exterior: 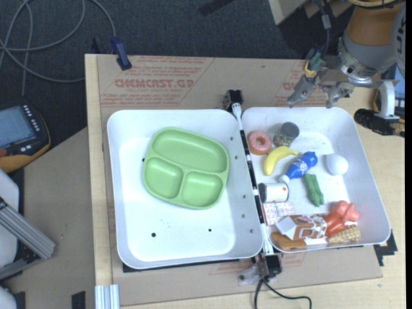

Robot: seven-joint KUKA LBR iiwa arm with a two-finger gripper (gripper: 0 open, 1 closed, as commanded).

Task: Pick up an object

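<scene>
My gripper (320, 96) hangs above the far rim of the right bin (368, 172), its two fingers spread apart with nothing between them. Below it in that bin lie a pink donut (259, 142), a small grey can (286, 133), a yellow banana (277, 158), a blue toy (301, 165), a white egg (335, 164), a green pickle (314, 189), a white cup (276, 192), and red and waffle-patterned toys (340, 221) near the front.
The left bin (129, 224) holds a green divided plate (185, 167). A black clip (233, 99) sits at the far end of the seam between the bins. A blue clamp (120, 52) grips the cardboard's far left edge.
</scene>
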